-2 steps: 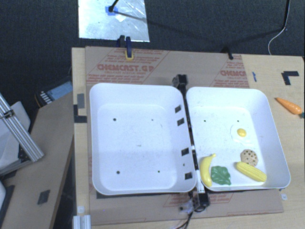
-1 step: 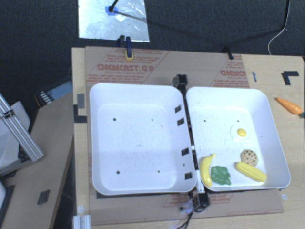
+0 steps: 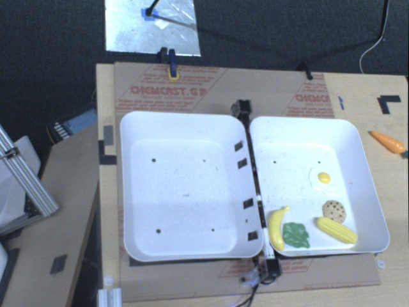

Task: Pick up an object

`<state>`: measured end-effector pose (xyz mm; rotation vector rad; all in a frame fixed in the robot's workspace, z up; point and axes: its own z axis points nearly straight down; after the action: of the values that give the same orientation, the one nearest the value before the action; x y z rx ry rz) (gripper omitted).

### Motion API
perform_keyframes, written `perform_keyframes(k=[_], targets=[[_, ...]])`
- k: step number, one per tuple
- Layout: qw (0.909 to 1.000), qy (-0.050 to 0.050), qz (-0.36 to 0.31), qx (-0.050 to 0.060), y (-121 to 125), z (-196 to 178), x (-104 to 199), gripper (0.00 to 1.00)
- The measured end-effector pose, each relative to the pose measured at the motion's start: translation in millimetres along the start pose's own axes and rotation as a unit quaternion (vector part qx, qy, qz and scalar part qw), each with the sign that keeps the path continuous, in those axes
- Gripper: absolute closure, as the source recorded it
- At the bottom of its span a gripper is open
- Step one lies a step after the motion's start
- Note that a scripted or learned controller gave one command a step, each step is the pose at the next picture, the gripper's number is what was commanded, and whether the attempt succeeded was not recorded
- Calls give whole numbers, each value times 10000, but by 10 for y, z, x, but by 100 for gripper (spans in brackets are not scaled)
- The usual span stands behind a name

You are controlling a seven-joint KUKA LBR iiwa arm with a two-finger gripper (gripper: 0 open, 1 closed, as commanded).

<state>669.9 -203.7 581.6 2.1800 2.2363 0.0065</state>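
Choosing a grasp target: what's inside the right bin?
The right bin holds a fried egg, cookie, corn cob, banana and green leaf. None is covered.

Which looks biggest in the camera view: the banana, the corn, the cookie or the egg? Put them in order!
1. banana
2. corn, nearly as long, so a close call
3. cookie
4. egg

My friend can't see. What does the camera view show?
Two white bins sit side by side on a bench; the right bin holds a toy banana, green leaf, corn cob, cookie and fried egg. A toy carrot lies outside, right of that bin.
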Motion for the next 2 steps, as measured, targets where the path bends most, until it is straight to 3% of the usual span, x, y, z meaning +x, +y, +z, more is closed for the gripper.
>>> perform_keyframes(k=[2], targets=[[10000,-24,-52,-38,6,-238,9,100]])
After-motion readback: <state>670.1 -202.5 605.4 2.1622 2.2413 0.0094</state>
